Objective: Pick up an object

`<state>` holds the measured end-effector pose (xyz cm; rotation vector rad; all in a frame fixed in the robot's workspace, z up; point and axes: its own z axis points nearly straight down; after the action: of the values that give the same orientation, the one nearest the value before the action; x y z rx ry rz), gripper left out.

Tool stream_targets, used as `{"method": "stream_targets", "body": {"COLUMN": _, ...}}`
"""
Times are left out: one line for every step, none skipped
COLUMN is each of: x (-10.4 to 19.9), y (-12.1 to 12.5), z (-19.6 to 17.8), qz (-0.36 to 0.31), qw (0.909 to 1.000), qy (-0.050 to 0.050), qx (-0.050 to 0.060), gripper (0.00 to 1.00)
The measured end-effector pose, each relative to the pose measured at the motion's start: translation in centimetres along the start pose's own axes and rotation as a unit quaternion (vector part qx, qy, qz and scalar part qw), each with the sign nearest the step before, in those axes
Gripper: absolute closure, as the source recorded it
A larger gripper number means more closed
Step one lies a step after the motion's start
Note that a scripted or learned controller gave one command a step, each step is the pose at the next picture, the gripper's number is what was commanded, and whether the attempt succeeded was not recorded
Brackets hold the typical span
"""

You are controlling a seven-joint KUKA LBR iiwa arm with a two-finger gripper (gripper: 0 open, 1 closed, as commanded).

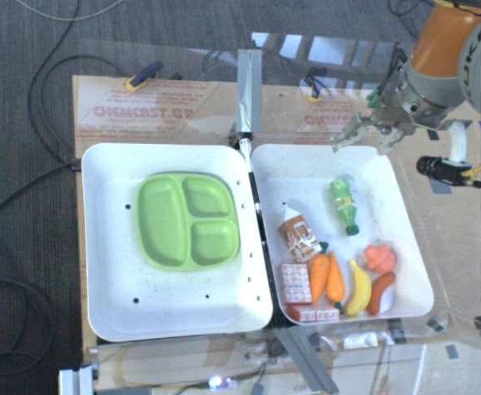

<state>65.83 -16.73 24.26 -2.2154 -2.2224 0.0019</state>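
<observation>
A: Tool point(370, 135) is seen above the right bin's point(404, 189) far rim, fingers spread apart, nothing clamped.
B: Green bottle point(344, 206) is left lying in the bin; picking judged not yet begun.

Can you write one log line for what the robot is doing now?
gripper: open, above right white bin's far edge | holding: nothing | nearest: green plastic bottle

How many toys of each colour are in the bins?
Green: 2, the divided plate and the bottle
Orange: 2, the carrots
Yellow: 1, the banana
Red or pink: 4, the carton, the box, the sausage, the pink lump
Total: 9
</observation>
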Motion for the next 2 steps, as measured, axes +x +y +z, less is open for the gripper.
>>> {"method": "stream_targets", "body": {"x": 0.8, "y": -2.2, "z": 8.7, "qz": -0.058, "qw": 0.9983, "qy": -0.002, "qx": 0.001, "gripper": 0.0}}
{"method": "stream_targets", "body": {"x": -1.5, "y": -3.1, "z": 15.3, "qz": -0.045, "qw": 0.999, "qy": -0.003, "qx": -0.006, "gripper": 0.0}}
